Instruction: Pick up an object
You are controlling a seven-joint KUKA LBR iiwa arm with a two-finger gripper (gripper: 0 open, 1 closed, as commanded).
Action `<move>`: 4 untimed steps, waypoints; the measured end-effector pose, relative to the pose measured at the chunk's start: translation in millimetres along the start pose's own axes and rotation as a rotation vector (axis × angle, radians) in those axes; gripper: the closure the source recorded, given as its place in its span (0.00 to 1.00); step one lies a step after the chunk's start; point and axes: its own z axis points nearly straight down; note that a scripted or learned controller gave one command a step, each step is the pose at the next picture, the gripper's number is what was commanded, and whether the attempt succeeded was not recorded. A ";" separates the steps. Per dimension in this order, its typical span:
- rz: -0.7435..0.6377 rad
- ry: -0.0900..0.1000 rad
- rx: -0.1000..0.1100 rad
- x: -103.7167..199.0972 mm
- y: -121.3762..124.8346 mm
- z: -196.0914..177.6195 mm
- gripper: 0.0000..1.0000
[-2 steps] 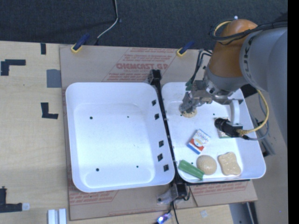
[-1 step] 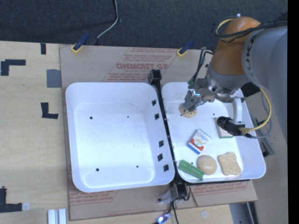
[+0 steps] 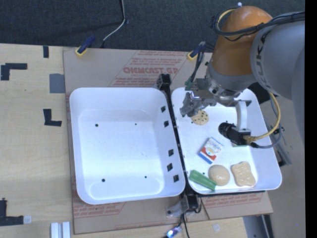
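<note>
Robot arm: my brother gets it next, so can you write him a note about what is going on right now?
Gripper: low over the right bin, near its far left corner, right beside the cookie. I cannot tell how the jaws stand.
Things, all in the right bin: cookie at the far left, small box in the middle, green piece, round bun and biscuit along the near edge.
Done: nothing seen lifted.
Left: grasp one object and raise it.
</note>
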 end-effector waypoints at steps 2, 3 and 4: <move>-0.002 0.000 0.005 129.4 -48.5 5.6 1.00; 0.001 -0.006 0.019 203.5 -43.4 159.8 1.00; 0.007 -0.004 0.008 199.9 -39.3 150.7 0.00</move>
